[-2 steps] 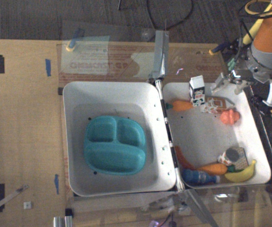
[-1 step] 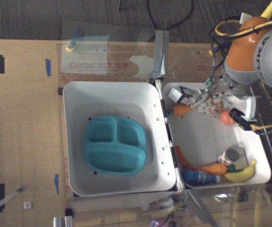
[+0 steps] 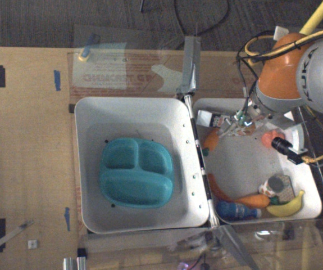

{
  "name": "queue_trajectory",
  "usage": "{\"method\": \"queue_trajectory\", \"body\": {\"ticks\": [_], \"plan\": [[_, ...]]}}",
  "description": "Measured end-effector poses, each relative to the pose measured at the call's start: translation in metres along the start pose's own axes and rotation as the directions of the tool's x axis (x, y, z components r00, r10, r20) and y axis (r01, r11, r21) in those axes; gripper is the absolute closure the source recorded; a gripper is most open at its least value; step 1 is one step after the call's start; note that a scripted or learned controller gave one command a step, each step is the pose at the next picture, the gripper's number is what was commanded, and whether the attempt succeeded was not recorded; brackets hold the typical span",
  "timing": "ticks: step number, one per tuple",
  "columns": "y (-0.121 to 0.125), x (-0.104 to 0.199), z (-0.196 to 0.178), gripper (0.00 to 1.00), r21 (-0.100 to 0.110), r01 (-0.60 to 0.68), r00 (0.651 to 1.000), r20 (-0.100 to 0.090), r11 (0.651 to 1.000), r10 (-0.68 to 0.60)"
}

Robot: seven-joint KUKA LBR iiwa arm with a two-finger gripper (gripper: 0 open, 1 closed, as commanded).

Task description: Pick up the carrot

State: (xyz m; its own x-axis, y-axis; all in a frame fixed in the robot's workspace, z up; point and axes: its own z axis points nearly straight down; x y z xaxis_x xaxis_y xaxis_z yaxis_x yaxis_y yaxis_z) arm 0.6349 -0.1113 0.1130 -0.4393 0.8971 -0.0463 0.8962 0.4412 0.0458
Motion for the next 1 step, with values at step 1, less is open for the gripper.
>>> {"method": "queue_trajectory", "body": {"ticks": [1], "plan": [[0.0009, 0.0023, 0.0023, 0.0, 0.002, 0.181, 0.983, -0.005, 0.983, -0.181]]}}
